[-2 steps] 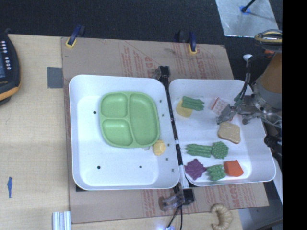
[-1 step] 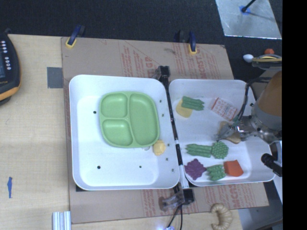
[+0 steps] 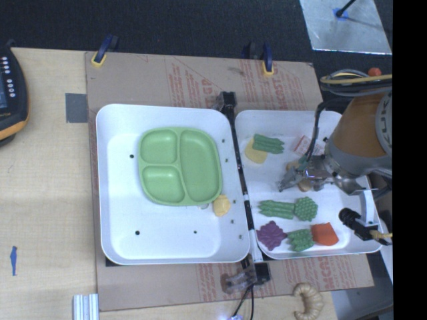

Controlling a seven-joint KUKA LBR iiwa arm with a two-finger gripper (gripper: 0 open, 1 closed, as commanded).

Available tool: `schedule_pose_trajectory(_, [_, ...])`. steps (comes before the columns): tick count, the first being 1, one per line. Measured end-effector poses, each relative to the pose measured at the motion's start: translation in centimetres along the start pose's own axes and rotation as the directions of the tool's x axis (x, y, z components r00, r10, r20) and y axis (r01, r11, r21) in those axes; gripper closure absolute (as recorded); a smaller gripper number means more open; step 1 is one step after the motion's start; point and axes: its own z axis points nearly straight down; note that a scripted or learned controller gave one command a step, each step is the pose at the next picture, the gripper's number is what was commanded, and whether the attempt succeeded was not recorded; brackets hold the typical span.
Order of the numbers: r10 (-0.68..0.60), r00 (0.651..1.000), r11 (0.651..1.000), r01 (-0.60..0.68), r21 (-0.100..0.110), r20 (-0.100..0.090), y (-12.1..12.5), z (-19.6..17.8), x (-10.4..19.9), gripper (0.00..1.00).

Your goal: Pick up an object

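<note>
My gripper (image 3: 293,179) hangs low over the middle of the right bin (image 3: 280,121), its fingers pointing left. Below it lies a green broccoli piece (image 3: 288,209). At the bin's front sit a purple grape bunch (image 3: 271,234), a smaller green piece (image 3: 301,239) and a red-orange block (image 3: 324,234). Toward the back left lie a green bean-like piece (image 3: 268,143) and a yellow piece (image 3: 255,154). Nothing shows between the fingers.
The left bin (image 3: 113,239) holds a green three-part plate (image 3: 180,166) and a small yellow item (image 3: 221,206) at the plate's front right. The arm's grey and orange body (image 3: 360,135) covers the right bin's far right side. A tan curled object (image 3: 308,300) lies on the bench in front.
</note>
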Motion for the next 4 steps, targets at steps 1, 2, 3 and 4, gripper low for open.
schedule_pose_trajectory(1, [0.002, 1.000, 1.000, -0.002, -0.009, 0.003, 7.0, -0.1, 2.6, 0.00])
schedule_pose_trajectory(2, [0.014, 1.000, 1.000, -0.014, 0.006, 0.001, -3.8, 0.0, -3.0, 0.00])
schedule_pose_trajectory(3, [0.003, 1.000, 1.000, -0.003, 0.001, 0.001, -5.7, 0.1, 0.8, 0.00])
schedule_pose_trajectory(4, [0.003, 1.000, 1.000, -0.003, 0.001, 0.003, -5.6, -1.0, 0.6, 1.00])
